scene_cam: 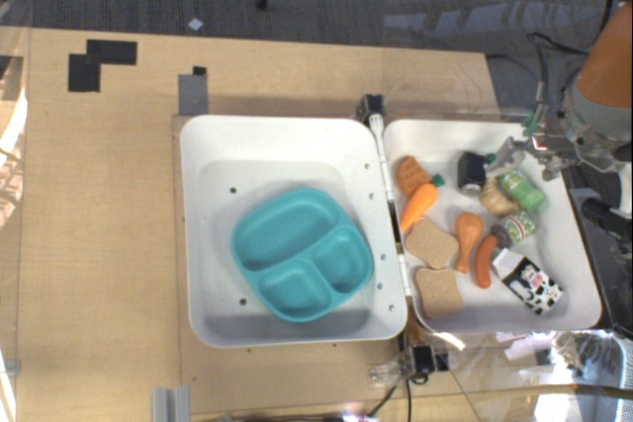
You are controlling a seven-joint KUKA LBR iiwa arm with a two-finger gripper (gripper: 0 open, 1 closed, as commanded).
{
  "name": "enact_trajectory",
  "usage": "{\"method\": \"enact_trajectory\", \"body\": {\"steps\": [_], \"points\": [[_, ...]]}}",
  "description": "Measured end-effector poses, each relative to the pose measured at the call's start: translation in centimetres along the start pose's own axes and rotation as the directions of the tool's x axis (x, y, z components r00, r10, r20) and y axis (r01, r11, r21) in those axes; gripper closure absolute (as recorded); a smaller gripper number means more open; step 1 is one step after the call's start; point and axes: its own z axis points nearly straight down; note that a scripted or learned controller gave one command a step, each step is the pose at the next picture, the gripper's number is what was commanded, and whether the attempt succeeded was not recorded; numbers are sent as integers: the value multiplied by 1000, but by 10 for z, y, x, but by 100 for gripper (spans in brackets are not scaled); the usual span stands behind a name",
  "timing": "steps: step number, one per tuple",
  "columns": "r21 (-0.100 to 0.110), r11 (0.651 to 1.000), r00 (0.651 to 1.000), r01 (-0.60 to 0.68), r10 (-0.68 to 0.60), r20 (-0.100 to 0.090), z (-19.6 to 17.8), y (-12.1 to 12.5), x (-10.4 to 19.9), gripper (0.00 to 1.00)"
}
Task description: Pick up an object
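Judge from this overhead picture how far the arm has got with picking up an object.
Done: nothing looks lifted; the orange plastic carrot, two tan toast slices and the black-and-white milk carton lie in the right white bin.
In hand: the claw sits at that bin's far right edge, with no object seen in it.
Left: descending, gripping and lifting one object.

A grey arm point(601, 128) with a broad orange band above the wrist, ending in pale metal fittings
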Motion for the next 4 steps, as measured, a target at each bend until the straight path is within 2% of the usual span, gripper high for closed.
{"method": "enact_trajectory", "body": {"steps": [1, 2, 3, 4], "points": [[-7, 993, 993, -115, 115, 0, 113, 29, 26, 0], [-1, 994, 994, -113, 113, -2, 112, -34, 31, 0], [-10, 994, 994, -109, 109, -2, 100, -30, 33, 100], [-8, 994, 994, -114, 114, -1, 17, -18, 61, 100]]}}
